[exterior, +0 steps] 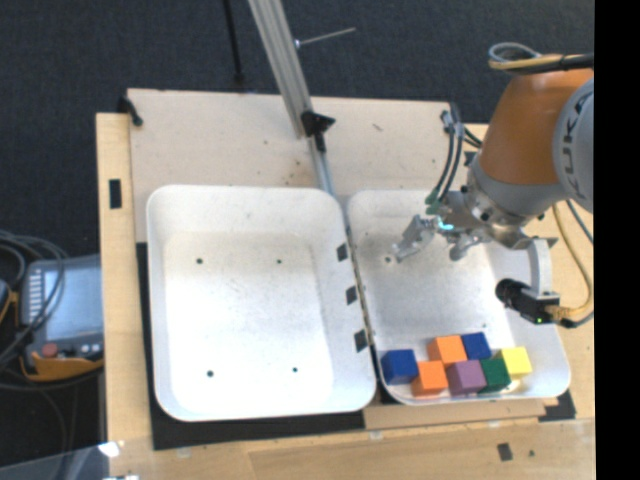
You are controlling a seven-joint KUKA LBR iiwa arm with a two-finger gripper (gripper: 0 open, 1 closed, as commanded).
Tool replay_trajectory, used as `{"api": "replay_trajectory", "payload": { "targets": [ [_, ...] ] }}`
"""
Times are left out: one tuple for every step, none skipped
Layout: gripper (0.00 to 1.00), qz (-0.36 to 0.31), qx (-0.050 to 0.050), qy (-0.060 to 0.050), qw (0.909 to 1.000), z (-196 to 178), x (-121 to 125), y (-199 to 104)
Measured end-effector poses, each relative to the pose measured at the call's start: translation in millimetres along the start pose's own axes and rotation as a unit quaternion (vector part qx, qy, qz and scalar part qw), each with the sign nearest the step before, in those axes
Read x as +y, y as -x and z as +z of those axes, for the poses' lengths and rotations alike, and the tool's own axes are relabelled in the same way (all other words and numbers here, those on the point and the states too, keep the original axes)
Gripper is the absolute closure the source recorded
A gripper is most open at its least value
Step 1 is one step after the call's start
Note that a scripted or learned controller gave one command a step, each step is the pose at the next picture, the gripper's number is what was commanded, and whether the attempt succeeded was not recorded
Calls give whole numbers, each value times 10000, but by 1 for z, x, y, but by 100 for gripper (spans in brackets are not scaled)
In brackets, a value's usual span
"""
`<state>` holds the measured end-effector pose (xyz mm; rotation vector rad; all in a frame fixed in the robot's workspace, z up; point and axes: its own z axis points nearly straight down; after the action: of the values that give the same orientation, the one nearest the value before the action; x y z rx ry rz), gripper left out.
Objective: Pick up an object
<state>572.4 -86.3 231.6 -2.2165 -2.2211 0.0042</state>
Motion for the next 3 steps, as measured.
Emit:
{"api": "replay_trajectory", "payload": {
  "targets": [
    [0, 14, -2, 29, 10000, -2, 1, 0],
    [0, 24, -10, -6, 10000, 61, 0, 3],
    [0, 28, -10, -5, 10000, 123, 4, 7]
  ]
}}
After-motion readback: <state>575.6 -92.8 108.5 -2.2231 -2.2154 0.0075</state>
